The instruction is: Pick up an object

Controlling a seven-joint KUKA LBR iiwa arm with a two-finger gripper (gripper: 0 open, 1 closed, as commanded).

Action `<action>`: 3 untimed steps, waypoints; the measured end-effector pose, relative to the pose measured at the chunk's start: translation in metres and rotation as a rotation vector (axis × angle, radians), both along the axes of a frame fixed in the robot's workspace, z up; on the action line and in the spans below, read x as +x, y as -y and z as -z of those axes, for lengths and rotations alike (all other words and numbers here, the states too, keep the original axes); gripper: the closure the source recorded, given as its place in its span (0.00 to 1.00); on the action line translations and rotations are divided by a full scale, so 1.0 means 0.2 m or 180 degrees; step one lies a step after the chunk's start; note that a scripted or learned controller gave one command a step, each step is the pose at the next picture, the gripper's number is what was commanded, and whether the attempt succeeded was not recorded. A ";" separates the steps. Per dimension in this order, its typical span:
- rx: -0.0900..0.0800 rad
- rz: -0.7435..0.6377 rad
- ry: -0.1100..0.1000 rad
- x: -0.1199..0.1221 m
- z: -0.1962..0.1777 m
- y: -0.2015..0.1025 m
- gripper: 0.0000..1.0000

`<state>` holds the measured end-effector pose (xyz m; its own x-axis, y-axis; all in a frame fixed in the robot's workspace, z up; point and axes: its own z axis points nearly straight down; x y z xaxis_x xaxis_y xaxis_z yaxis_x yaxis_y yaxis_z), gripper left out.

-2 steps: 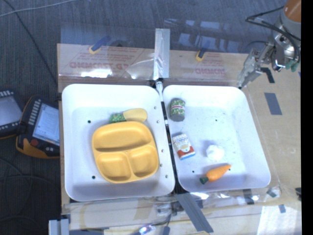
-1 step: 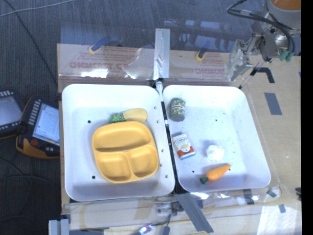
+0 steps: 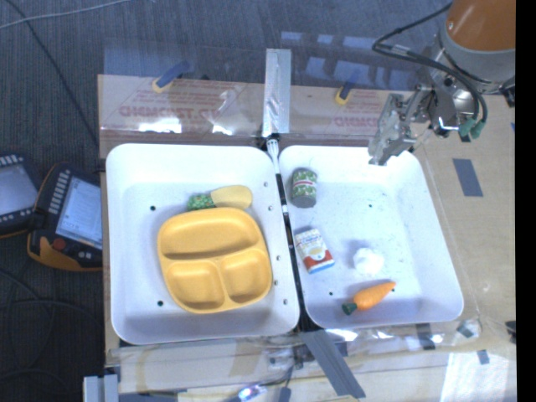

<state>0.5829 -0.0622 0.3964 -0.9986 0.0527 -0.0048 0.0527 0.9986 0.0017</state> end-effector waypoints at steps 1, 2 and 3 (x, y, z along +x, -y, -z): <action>-0.0007 -0.1231 0.0002 0.26 0.07 0.24 1.00; -0.0015 -0.2185 0.0003 0.18 -0.03 0.61 1.00; -0.0002 -0.1610 -0.0002 0.23 0.53 0.44 1.00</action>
